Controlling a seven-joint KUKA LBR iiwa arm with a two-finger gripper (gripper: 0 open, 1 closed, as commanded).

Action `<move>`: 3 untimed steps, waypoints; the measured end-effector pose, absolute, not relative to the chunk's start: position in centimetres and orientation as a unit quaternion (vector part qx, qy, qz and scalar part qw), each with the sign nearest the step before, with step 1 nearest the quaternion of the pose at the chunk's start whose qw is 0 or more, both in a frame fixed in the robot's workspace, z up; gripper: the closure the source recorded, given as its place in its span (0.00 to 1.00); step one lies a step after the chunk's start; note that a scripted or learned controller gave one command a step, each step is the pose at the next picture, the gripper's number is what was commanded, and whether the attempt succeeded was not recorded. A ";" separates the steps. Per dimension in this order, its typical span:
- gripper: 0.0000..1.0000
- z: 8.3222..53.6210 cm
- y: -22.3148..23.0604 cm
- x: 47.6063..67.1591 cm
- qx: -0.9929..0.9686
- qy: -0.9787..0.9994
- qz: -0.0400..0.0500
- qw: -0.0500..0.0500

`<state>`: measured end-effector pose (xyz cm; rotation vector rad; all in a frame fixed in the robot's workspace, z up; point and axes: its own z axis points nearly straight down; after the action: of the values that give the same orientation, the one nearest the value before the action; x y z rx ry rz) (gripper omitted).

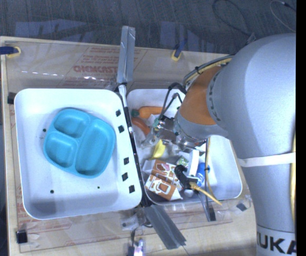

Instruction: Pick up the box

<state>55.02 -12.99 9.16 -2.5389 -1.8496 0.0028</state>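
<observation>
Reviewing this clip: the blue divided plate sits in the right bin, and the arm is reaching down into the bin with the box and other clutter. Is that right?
Not quite. The camera view shows the blue divided plate in the left bin, not the right one. The rest holds: the arm reaches down into the right bin, where the box lies among other clutter.

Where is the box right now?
The box lies in the right bin, at its near left corner beside the divider between the bins, just below the gripper and a yellow item.
</observation>
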 end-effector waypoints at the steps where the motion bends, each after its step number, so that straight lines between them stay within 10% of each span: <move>1: 0.00 9.2 -15.3 50.9 -0.823 -0.568 0.001 0.001; 2: 1.00 10.1 -15.3 50.9 -0.822 -0.569 0.001 0.003; 3: 0.00 10.1 -15.3 50.9 -0.822 -0.570 0.001 0.002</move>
<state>50.87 -15.27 10.07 -2.5786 -1.7865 0.0039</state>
